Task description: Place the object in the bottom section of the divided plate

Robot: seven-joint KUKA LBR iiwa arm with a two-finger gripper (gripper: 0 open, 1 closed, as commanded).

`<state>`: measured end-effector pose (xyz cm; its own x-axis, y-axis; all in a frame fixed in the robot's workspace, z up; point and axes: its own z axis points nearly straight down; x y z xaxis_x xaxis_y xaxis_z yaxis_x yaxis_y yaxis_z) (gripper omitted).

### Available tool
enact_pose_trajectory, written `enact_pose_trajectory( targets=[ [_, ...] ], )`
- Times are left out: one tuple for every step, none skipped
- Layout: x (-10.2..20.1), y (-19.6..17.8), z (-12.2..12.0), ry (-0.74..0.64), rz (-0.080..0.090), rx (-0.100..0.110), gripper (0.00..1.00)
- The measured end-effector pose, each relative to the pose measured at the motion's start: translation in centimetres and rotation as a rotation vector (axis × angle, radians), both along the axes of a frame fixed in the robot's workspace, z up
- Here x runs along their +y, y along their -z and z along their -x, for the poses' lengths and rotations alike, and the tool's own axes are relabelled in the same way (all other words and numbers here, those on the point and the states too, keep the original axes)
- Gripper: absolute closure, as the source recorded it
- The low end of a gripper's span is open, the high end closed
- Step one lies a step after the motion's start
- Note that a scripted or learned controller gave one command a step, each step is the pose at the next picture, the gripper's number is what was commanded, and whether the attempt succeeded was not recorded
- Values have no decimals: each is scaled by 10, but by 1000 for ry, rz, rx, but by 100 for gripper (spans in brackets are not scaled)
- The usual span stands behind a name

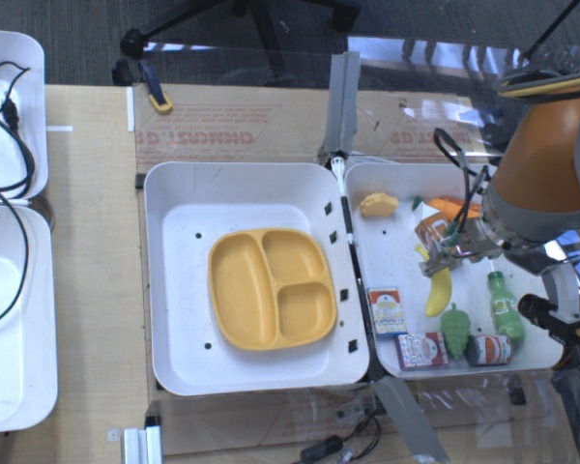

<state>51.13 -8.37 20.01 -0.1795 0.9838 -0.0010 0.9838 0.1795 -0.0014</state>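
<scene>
A yellow divided plate [214,293] lies in the middle of the left bin [174,259], with one long section on its left and two smaller ones on its right. Nothing lies in any section. My gripper [448,254] hangs low in the right bin [391,259], just over the upper end of a yellow banana [437,296]. It also sits beside a brown and white packet [429,228]. The wrist hides its tips, and I see nothing lifted in it.
The right bin also holds a yellow bun [378,203], an orange carrot [447,206], a green bottle [504,309], a green pepper [455,330], a can [489,350] and two red and white cartons [386,310]. A metal post [343,104] stands behind the bins.
</scene>
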Motion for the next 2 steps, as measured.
enact_pose_trajectory(
  targets=[
    [92, -15, 1, 27, 0, 0, 100],
    [168, 10, -59, -247, 0, 1, 100]
  ],
)
